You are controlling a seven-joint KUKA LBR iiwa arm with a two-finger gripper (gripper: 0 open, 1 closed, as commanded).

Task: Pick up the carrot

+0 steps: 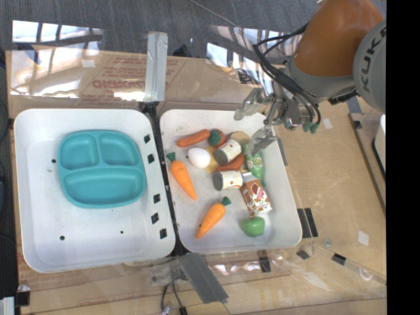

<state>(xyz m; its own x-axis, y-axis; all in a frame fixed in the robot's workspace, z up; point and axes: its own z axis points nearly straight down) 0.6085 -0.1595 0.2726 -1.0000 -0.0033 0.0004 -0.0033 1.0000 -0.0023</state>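
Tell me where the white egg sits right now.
In the camera view the white egg lies in the right bin, in its upper left part, just below one carrot and above-right of another carrot, with a can to its right.

The arm (pixel 341 38) runs off the top and right edges, so only its orange band and wrist show. The gripper (pixel 262 140) hangs over the right bin's (pixel 289 195) far right corner, covering part of the heap there; its fingers are too cluttered to read. The label on the carton (pixel 256 199) is too small to make out.
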